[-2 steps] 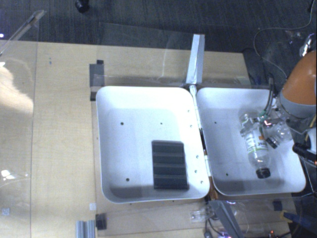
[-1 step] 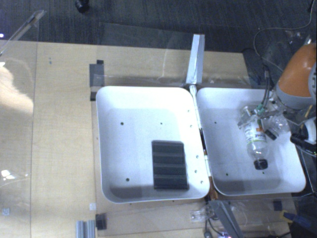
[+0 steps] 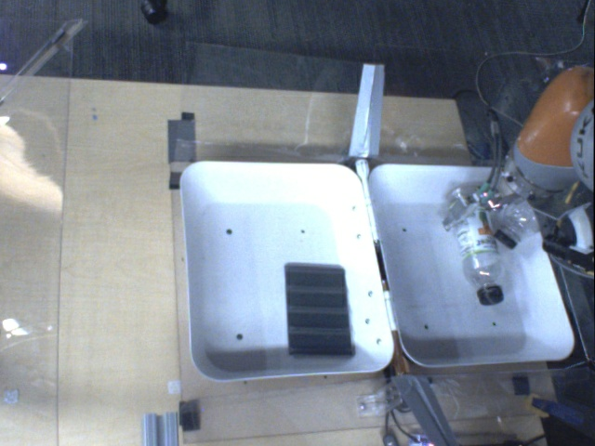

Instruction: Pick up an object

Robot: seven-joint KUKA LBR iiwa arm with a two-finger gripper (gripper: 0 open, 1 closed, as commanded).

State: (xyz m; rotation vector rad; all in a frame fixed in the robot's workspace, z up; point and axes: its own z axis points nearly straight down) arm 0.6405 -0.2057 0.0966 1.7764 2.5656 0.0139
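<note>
A clear plastic bottle (image 3: 477, 249) with a white label and a black cap (image 3: 490, 295) lies in the right bin (image 3: 437, 342), cap end toward the front. My gripper (image 3: 497, 214) reaches in from the right, over the bottle's crumpled base end and touching or nearly touching it. The grey arm with its orange band (image 3: 550, 130) stands above the bin's far right corner. Glare and clear plastic blur the gripper tip. A black ribbed rectangular block (image 3: 318, 309) lies flat in the left bin (image 3: 232, 203), near its front right.
The two white bins sit side by side with a narrow ridge (image 3: 376, 249) between them. Cables (image 3: 569, 240) hang by the right bin's right rim. A metal bar (image 3: 367, 110) stands behind the bins. Wooden bench surface (image 3: 93, 249) spreads to the left.
</note>
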